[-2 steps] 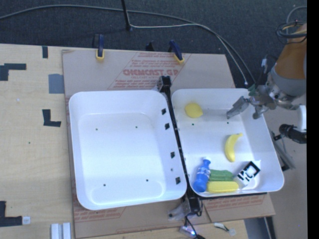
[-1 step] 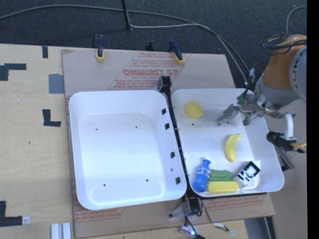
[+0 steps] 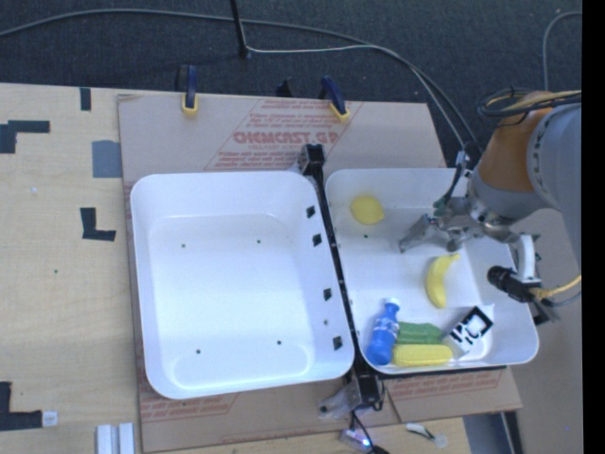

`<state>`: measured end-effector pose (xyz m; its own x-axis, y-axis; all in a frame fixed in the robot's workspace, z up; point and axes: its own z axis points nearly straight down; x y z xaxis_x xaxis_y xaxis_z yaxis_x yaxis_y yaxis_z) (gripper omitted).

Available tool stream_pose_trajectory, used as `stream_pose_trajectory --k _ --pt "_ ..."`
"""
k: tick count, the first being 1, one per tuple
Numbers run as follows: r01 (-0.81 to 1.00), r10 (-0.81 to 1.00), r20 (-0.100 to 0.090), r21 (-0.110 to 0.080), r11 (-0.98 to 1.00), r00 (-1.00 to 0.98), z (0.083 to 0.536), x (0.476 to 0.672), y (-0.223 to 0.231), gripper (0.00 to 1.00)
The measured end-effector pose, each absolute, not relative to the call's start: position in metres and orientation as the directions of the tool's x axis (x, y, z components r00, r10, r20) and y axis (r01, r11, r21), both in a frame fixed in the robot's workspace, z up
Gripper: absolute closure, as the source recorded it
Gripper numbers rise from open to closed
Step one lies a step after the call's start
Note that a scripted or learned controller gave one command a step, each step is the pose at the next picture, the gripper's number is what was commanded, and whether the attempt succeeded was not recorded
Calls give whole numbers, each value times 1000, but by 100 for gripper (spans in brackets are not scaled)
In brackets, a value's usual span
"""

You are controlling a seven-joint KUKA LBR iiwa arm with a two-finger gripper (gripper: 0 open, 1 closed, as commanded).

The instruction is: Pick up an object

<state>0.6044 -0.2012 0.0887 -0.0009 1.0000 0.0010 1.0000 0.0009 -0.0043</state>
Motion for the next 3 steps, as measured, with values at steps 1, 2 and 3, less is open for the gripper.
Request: stream_pose_trajectory --k 1,2,3 --pt "1000 1000 0 0 1 -1 101 606 -201 100" --pt "1000 1000 -1 3 0 0 147 611 -208 100" --pt "1000 1000 -1 3 0 0 191 606 -207 100"
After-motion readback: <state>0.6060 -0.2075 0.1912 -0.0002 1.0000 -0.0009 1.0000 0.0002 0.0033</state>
